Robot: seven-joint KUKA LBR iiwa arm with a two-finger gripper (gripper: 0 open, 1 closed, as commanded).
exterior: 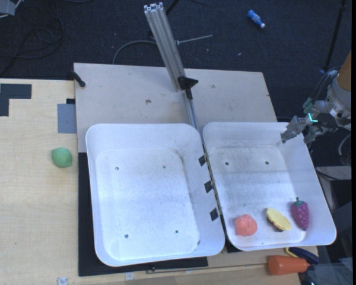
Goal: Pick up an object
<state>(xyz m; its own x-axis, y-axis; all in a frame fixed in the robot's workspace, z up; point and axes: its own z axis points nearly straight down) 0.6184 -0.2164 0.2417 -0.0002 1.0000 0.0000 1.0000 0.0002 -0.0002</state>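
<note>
While you look down on the surface (24,189), you have the pale wooden top running along the left side and a lighter board (136,97) behind the two bins. Of the pair, the left bin (107,138) sits toward the middle of the surface, and the right bin (320,218) lies just beside it, their inner rims touching along a line marked by three small dark clips. A grey metal post (166,46) slants up from the seam between the bins toward the far edge.

Your arm (344,88) comes in at the right edge, with the claw (296,129) hanging over the far right rim of the right bin. You cannot tell from this view whether its fingers are apart or together, and nothing shows between them.

Your pickable things lie in a row along the near wall of the right bin: a purple grape bunch (301,213) nearest the right corner, a yellow piece (278,219) just beside it, and a red-orange lump (245,225) a little farther left. All three are well apart from the claw.

Outside the bins, an orange item (286,265) rests at the near right corner of the surface, a green ball (62,157) sits near the left bin's far left corner, and a small blue thing (256,19) lies on the dark floor beyond.
</note>
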